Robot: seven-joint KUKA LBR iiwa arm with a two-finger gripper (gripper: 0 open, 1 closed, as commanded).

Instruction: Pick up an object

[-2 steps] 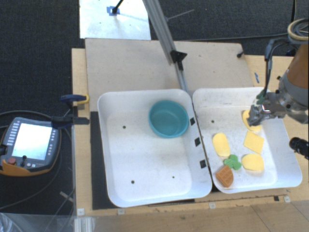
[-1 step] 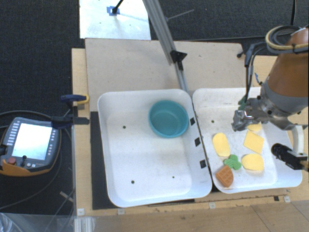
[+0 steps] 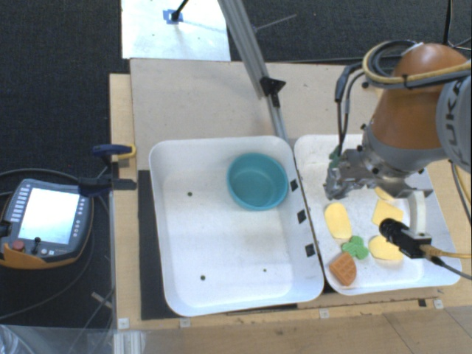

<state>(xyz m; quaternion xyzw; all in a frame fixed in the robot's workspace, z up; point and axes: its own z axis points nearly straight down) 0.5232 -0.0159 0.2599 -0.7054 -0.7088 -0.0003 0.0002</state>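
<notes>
progress: basically at the start imo, nothing lifted yet afaict

me: my gripper [image 3: 341, 183] sits low over the right bin [image 3: 431, 268], near its upper left corner

jaws: can't tell if they're open or shut, wrist blocks most of it from this angle. nothing visible between them

targets: all in the right bin. yellow oval piece [image 3: 338, 220] just below me, 2 more yellow pieces [image 3: 386, 231] off to its right, a small green thing [image 3: 357, 247], an orange waffle-looking block [image 3: 343, 270] near the front edge

closest pick: prob the yellow oval, it's right under me w/ some free room around it

left bin [image 3: 181, 271]: has a teal bowl [image 3: 257, 181] near its top right, well apart from me

left to do: pretty much everything, i.e. drop onto sth, close, lift it clear
</notes>
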